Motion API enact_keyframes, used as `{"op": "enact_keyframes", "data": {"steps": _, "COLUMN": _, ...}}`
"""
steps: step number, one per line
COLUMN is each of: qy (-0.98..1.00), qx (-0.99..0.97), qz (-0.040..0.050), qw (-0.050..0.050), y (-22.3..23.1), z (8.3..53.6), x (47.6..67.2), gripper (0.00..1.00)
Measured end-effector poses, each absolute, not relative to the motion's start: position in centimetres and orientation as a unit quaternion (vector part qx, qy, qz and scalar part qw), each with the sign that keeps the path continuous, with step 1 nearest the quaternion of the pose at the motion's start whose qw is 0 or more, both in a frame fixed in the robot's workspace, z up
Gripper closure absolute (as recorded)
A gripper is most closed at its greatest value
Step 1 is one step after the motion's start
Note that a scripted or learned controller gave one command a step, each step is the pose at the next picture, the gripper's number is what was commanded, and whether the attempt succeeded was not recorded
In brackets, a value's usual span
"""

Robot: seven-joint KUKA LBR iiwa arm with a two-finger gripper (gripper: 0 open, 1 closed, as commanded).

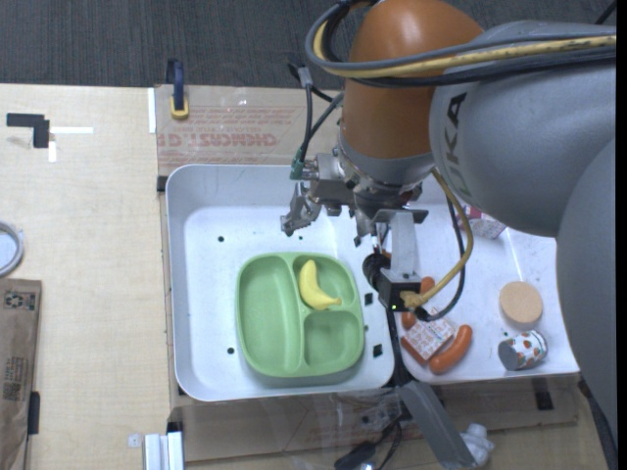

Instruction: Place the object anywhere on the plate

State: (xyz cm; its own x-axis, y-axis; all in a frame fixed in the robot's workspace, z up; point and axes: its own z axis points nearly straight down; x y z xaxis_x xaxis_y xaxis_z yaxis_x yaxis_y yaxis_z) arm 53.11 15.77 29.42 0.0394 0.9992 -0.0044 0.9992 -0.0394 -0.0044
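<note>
Arm: grey, with an orange band above the wrist, reaching in from the right and covering the upper right of the scene; black and yellow cables loop over the band.

Bench: pale wood, stretching left of the jaws, well beyond the bins.

Left bin: shallow and white; the jaws hang over its upper right part, near the far wall.

Right bin: white, to the right of the jaws, largely hidden by the arm.

Plate: green, with three compartments, lying flat on the left bin's floor just below and in front of the jaws.

Gripper: two fingers pointing down over the left bin (the angle and the clutter of brackets hide the tips); whether the jaws stand apart or together cannot be told, and nothing can be seen between them.

Sausage: orange-red, in the right bin, below and to the right of the jaws.

Banana: yellow, lying in the plate's upper right compartment, just below the jaws and apart from them.

Round block: tan, in the right bin, well to the right of the jaws.

Packet: small, red-and-white checked, touching the sausage's left side.

Clamp: blue and yellow, on the bench edge, up and to the left of the jaws.
</note>
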Motion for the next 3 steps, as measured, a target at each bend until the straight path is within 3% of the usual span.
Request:
{"op": "enact_keyframes", "data": {"steps": 1, "qy": -0.687, "qx": -0.727, "qz": 0.0019, "qw": -0.001, "y": 15.8, "z": 39.7, "x": 49.2, "gripper": 0.00}}
{"op": "enact_keyframes", "data": {"steps": 2, "qy": -0.691, "qx": -0.723, "qz": 0.0028, "qw": 0.000, "y": 12.2, "z": 30.2, "x": 56.1, "gripper": 0.00}}
{"op": "enact_keyframes", "data": {"steps": 3, "qy": -0.567, "qx": -0.824, "qz": 0.0024, "qw": -0.001, "y": 16.4, "z": 29.0, "x": 59.5, "gripper": 0.00}}
